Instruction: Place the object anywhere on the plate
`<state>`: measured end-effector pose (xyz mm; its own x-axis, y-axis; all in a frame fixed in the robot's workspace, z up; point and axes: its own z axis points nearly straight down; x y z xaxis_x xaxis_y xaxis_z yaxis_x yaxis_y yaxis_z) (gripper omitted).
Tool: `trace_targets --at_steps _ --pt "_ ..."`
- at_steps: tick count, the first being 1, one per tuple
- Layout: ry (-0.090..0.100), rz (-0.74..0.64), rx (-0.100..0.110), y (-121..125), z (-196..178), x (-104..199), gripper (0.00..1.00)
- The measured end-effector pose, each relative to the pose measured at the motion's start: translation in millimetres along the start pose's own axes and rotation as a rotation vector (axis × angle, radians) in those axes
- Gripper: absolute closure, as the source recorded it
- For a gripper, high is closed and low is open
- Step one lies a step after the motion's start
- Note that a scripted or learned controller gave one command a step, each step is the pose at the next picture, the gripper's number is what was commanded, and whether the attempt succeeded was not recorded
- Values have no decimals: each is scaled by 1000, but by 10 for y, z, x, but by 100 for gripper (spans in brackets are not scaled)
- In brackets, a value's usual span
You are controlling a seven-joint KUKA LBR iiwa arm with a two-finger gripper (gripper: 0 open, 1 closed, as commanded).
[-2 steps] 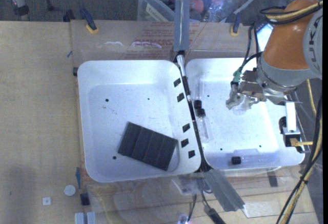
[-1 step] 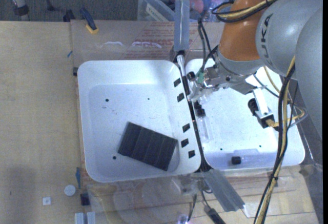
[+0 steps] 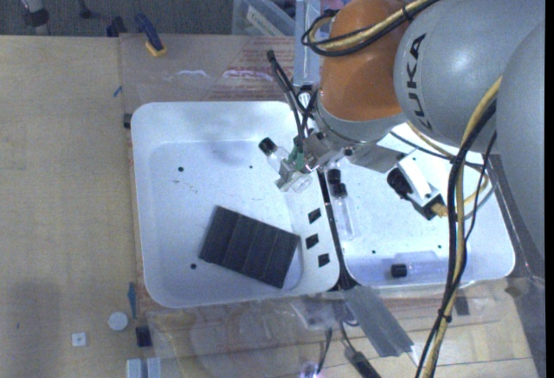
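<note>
The end effector [image 3: 299, 167], whose opening and hold I cannot tell, hovers with a small clear black-capped tube [image 3: 275, 156] at its tip, apart from the dark ribbed rectangular plate [image 3: 249, 246], so a loose hold could drop the tube short.

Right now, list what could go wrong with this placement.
1. The gripper hangs near the left bin's right wall, apart from the dark plate; whether it holds anything is unclear, so a release may drop nothing.
2. The plate lies tilted against the bin's front corner; an object set there might slide off.
</note>
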<state>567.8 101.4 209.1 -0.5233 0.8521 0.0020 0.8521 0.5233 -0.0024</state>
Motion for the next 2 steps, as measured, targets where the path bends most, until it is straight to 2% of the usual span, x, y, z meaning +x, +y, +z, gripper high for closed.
trace_targets --at_steps 1,2 --pt "-3 -125 -4 529 310 25 100" --pt "-4 -332 -6 1097 601 131 100"
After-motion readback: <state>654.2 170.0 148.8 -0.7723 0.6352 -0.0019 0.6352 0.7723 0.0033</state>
